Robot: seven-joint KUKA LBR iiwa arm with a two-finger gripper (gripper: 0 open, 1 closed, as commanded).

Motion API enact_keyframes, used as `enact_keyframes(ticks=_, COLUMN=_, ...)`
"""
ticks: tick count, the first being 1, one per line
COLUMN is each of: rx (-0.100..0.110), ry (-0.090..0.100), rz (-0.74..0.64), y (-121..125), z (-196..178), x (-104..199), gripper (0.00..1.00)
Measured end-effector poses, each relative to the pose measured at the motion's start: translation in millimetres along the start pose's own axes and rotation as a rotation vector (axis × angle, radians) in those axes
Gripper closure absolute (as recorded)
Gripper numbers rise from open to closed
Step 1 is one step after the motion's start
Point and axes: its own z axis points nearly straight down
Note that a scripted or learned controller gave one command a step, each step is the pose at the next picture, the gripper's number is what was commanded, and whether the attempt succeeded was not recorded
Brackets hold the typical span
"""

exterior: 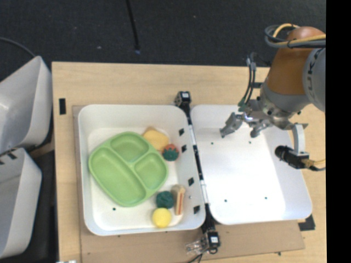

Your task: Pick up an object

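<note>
In the left bin (88, 147), a green divided plate (128, 167) with three compartments lies flat and takes most of the floor, reaching close to the bin's left wall. All its compartments look bare. The small objects are gathered along the right side of this bin, around the plate. Near the far right corner, a pale yellow piece (156, 138) touches the plate's far edge, and just beside it, toward the right wall, sits a small dark green ball with a red spot (170, 152). Near the front right corner, a dark green round thing (163, 199) lies against the plate's front edge. Just beside it, close to the right wall, is a hot dog toy (179, 199), long and narrow, pointing toward the front. A yellow ball (161, 217) rests at the front wall, touching the hot dog's near end.

The right bin (241, 201) shares a middle edge with the left one, and its white floor shows some small dark dots. Over the far part of this bin, the gripper (242, 125) hangs under the grey wrist with the orange band. Its two fingers are spread apart, and there is nothing between them. It is well apart from all the objects, which are all in the other bin.
</note>
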Motion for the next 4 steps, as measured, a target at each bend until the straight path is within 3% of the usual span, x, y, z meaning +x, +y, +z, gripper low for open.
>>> enact_keyframes(ticks=2, rx=0.001, ry=0.001, rz=0.003, y=3, z=115, x=1, gripper=0.00)
enact_keyframes(ticks=3, rx=-0.001, ry=0.001, rz=0.007, y=4, z=104, x=0, gripper=1.00)
enact_keyframes(ticks=4, rx=-0.008, ry=0.000, rz=0.008, y=7, z=43, x=-6, gripper=1.00)
